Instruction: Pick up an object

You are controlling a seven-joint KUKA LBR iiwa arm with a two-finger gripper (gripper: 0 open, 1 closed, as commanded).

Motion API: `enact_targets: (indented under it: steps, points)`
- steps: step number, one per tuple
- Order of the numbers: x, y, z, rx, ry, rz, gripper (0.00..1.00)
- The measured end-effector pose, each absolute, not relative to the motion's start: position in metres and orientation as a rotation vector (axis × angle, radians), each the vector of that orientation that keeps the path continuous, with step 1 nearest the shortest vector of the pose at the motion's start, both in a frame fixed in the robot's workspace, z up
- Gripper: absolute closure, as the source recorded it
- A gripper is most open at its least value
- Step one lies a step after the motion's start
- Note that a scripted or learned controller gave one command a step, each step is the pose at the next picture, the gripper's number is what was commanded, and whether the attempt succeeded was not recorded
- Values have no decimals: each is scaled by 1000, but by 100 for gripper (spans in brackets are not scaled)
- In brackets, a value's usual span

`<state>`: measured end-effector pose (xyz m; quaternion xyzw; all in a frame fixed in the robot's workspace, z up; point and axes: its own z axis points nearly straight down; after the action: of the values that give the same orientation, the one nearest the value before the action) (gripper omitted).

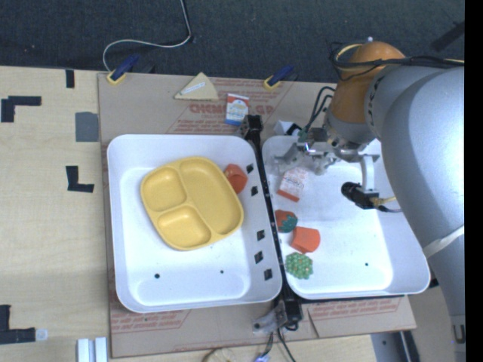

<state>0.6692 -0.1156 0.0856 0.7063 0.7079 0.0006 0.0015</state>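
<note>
My gripper [306,155] hangs low over the back left part of the right bin [377,270], under the orange band of the arm. Just in front of it lies a pale packet with a red edge [292,183]. Further forward in the same bin sit a teal and orange piece [285,220], an orange block [306,239] and a green bumpy ball [299,265]. The left bin [181,285] holds a yellow divided plate [192,200] with a small orange object [237,178] at its right side.
The bins' black divider [260,202] runs just left of the gripper. A small red, white and blue box [237,109] and a tan triangle [198,87] lie on the cardboard behind the bins. The grey arm [426,149] covers the right bin's right side.
</note>
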Motion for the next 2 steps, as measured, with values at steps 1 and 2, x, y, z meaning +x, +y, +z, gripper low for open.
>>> enact_targets:
  steps: [1, 2]
  points:
    - [636, -107, 86, 2218, 2220, -1, 0]
    - [619, -105, 86, 2217, 2218, 1, 0]
